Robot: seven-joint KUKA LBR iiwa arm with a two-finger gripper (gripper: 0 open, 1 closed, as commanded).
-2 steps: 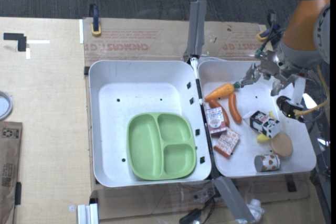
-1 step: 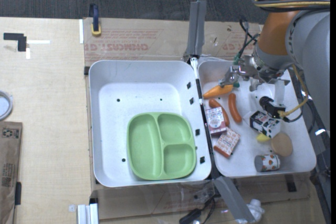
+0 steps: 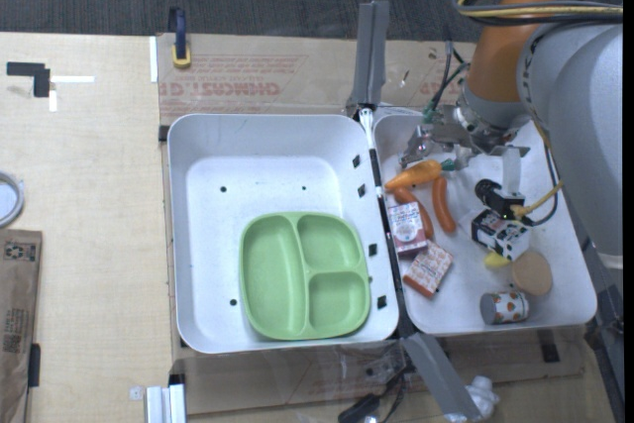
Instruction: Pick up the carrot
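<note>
Orange carrot [image 3: 414,176] in right bin [image 3: 565,302], just below tool [image 3: 436,146]; tool state unclear; risk of snagging neighbouring sausage [image 3: 444,206].

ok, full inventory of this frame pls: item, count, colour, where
carrot: 1, orange, right bin, upper left, just below the claw
sausage: 1, red-orange, right bin, below the carrot
small packets: 2, red and white, right bin, along its left wall
black and white object: 1, right bin, centre right; a small yellow piece beside it
round tan piece: 1, right bin, lower right
small can: 1, grey with orange, right bin, bottom edge
divided plate: 1, green, three compartments, left bin
bins: 2, white, side by side
tape roll: 1, bench, far left
clamp: 1, blue and yellow, bench top
arm: 1, grey with orange band, from the right
claw: 1, over the carrot
</note>
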